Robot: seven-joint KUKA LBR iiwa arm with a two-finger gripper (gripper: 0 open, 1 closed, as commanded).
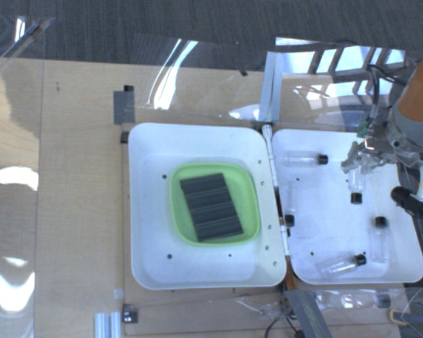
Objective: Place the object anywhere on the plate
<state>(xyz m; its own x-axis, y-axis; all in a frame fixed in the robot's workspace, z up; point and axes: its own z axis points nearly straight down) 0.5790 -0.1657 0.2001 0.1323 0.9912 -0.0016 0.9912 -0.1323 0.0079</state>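
Note:
A lime-green plate (180,217) rests in the middle of the left white bin (148,259). A dark grey ribbed block (211,207) lies flat on the plate, tilted slightly. My gripper (362,160) is over the upper right part of the right bin (317,210), far to the right of the plate. A clear vial with a black cap (354,186) lies directly below the gripper, pointing towards the bin's front. Whether the gripper touches this vial cannot be made out.
Three more clear, black-capped vials lie in the right bin: one at the top left (303,160), one at the right (379,239), one near the front (342,263). A metal bracket (269,90) stands behind the bins' shared edge.

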